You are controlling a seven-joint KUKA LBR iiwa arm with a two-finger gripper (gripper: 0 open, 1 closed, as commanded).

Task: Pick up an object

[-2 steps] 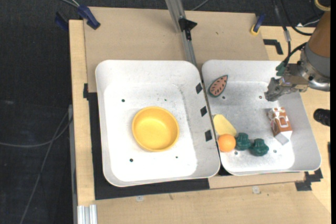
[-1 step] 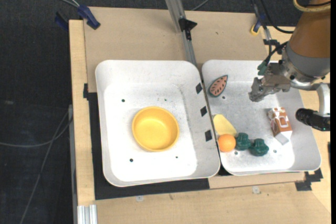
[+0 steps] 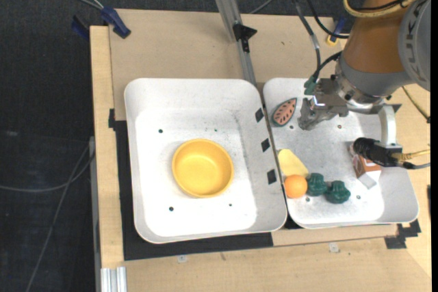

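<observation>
The claw [image 3: 308, 116] hangs low in the right bin [image 3: 397, 205], its grip state impossible to tell, just right of the leaf-shaped piece [image 3: 284, 111], probably its target.

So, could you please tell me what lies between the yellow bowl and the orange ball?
In the camera view, bare floor of the left bin, then the two bins' adjoining rims, lie between the yellow bowl and the orange ball.

- Wooden bench [image 3: 171, 44], tan top, dark floor around.
- Two white bins on it, side by side: left bin [image 3: 147, 167], right bin [image 3: 397, 205], touching at mid.
- Blue clamp [image 3: 116, 22] at bench's far-left corner.
</observation>
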